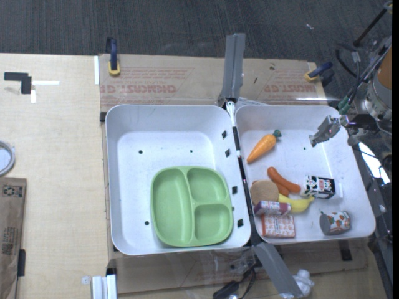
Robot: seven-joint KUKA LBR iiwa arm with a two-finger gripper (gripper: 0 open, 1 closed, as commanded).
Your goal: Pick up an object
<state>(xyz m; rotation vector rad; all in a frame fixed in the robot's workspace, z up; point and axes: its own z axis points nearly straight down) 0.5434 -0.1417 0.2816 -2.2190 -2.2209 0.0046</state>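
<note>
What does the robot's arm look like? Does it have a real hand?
The robot arm on the right looks grey and metal, with a bit of orange at the edge. Black cables loop around it. Its hand isn't like yours: it's a small grey metal claw with thin fingers. It's too small to see more detail.

even, fairly bright overhead light; the white bins [118, 167] look slightly washed out, shadows are soft, and the frame's far right edge blurs.
</note>
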